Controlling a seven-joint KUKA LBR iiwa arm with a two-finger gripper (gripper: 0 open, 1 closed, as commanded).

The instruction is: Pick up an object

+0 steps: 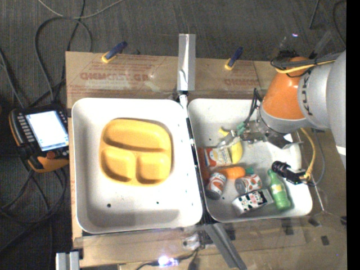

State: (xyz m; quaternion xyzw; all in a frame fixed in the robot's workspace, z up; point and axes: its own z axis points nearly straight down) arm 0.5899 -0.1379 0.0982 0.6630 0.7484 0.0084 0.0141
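Over right bin [216,112], gripper [243,131] is lowered beside yellow item [235,149], prob. for pick; jaw state can't be told; yellow tray [136,151] sits in left bin [90,207].

Bins [79,151] – smooth white plastic; yellow tray [136,151] – glossy plastic; green bottle [278,190] shiny; bench board [129,75] – matt cardboard.
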